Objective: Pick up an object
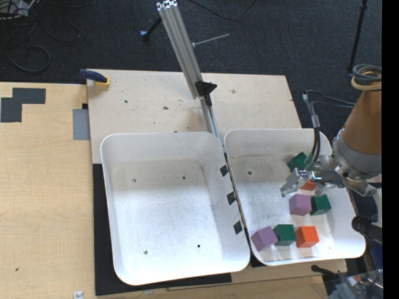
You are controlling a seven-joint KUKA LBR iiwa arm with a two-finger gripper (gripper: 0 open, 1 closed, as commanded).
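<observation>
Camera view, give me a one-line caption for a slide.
KUKA arm's gripper poised low in the right bin over purple, green and orange blocks, beside the left bin.

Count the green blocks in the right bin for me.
3. One green block sits near the far side above the gripper, one beside a purple block, and one in the front row. The arm may hide others.

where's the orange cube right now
In the camera view the orange cube sits in the right bin, near its front edge, last in a row with a green cube and a purple cube to its left.
</observation>
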